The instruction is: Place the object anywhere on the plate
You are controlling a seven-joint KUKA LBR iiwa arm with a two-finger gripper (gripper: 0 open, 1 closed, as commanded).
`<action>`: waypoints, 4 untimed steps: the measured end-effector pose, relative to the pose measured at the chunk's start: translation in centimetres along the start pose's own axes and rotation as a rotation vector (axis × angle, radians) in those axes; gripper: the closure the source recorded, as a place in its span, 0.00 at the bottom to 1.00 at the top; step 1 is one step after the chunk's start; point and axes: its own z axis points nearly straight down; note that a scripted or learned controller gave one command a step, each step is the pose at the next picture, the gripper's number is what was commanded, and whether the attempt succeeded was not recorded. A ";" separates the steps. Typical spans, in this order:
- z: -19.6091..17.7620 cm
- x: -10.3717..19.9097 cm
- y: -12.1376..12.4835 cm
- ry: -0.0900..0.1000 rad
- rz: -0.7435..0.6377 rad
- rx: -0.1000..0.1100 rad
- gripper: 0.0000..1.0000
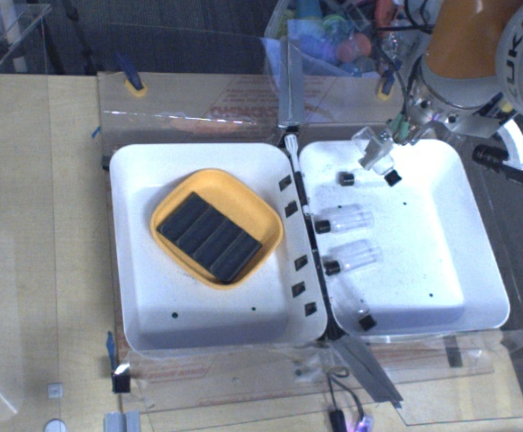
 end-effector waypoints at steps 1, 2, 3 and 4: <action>1.1 2.3 1.5 0.005 -0.304 0.003 1.00; -2.5 3.6 1.5 0.000 -0.435 -0.002 1.00; -0.4 2.7 0.1 0.005 -0.664 0.001 1.00; 3.7 3.1 1.2 0.005 -0.894 0.000 1.00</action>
